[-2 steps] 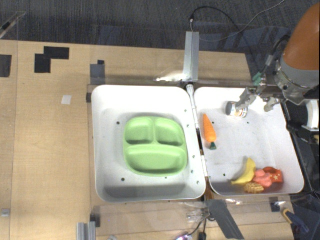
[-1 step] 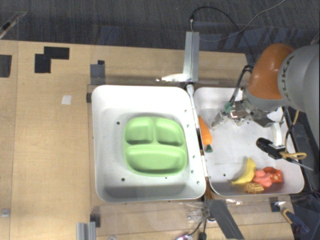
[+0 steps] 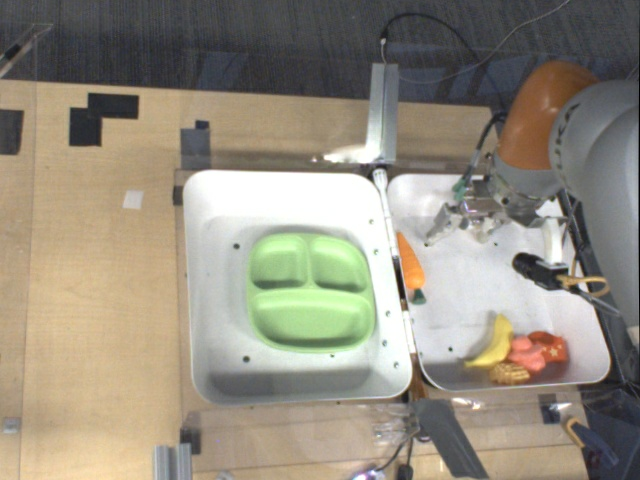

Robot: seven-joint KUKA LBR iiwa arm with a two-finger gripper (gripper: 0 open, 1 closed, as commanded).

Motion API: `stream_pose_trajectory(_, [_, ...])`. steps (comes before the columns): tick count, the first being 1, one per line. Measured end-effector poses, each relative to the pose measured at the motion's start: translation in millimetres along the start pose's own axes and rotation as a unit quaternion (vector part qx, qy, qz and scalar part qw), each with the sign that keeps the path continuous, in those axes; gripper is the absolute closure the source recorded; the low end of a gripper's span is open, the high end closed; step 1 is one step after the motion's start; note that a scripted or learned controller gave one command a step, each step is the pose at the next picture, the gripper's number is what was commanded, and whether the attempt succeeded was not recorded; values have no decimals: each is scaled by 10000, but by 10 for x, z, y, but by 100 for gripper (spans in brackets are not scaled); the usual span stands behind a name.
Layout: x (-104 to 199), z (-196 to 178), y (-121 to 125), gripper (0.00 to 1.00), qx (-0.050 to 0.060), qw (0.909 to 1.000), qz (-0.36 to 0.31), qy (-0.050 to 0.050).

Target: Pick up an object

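Observation:
In the right bin, an orange carrot with a green tip lies along the left wall. A yellow banana, a red toy and a small brown waffle-like piece sit together near the front right corner. My gripper hangs over the far part of this bin, to the right of the carrot and well behind the banana. Its fingers are spread open with nothing between them.
The left bin holds a green divided plate in its middle. A metal post stands behind the seam between the bins. The white floor of the right bin lies bare between the gripper and the banana.

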State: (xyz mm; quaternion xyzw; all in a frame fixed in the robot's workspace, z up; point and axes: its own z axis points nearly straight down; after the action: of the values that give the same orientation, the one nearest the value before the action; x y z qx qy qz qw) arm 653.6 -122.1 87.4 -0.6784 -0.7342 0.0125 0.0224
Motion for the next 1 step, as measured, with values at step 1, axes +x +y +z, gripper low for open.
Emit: stream_pose_trajectory(1, [-149, -71, 25, 0, -14, 9999, 156, -16])
